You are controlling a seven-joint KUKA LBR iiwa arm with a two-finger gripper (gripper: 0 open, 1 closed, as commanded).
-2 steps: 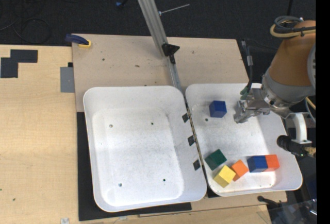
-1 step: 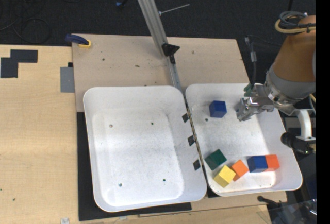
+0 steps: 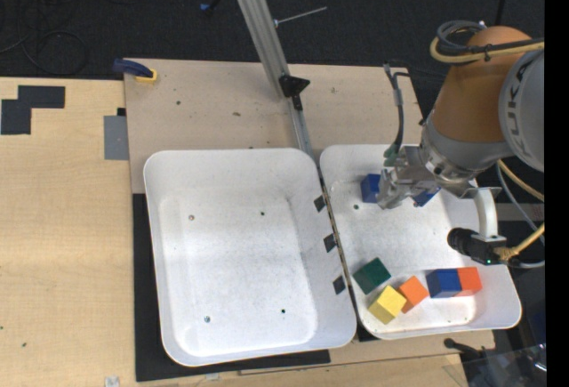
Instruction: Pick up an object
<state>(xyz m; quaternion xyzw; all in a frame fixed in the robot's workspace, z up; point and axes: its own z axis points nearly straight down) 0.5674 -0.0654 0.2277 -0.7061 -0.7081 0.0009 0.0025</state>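
The grey arm with its orange band comes in from the right of the frame and has its two-finger gripper [image 3: 397, 194] lowered into the upper part of the right-hand shallow white plastic bin [image 3: 498, 310], right of centre. A small blue block [image 3: 370, 188] sits just to the left of the gripper, touching it or very nearly so, and another sliver of blue [image 3: 427, 197] peeks out on the gripper's right side; whether that is the same block or a second one I cannot make out. From where I stand the metal parts blur together, so I cannot tell how the jaws stand, nor whether anything sits between them. To my eye the pick is not done: the blue block looks to be resting on the bin floor, nothing is lifted clear, and the close, the lift and a check that it holds all seem left to do. Lower in the same bin, towards the bottom right of the frame, lies an untouched cluster well apart from the gripper: a dark green cube [image 3: 372, 274], a yellow cube [image 3: 388, 303], an orange cube [image 3: 413, 291], and a blue block joined to an orange-red one [image 3: 454, 282]. The left-hand white bin [image 3: 169, 189] fills the middle of the frame
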